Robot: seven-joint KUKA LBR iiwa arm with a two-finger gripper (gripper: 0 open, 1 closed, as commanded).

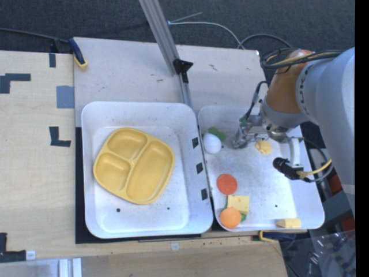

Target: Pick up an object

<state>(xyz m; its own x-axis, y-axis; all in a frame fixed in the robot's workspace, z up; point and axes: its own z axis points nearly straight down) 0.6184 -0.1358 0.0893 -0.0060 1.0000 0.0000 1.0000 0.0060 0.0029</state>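
Observation:
My gripper [241, 139] hangs low over the upper part of the right bin [300, 206], under the grey arm with its orange band [286, 88]. A white egg-shaped piece [212, 143] lies just to its left, with a green piece [215, 133] behind that. A small yellow piece [264, 148] sits just right of the gripper. Nearer the front lie a red disc [226, 184], a yellow block [238, 203], an orange ball [230, 217] and a small yellow bar [288, 223]. I see nothing held by the gripper.
The left bin [101, 212] holds a yellow divided plate [134, 164]. A slanted metal rail [160, 27] rises behind the bins. Black cables and a connector [288, 167] hang at the right bin's right side.

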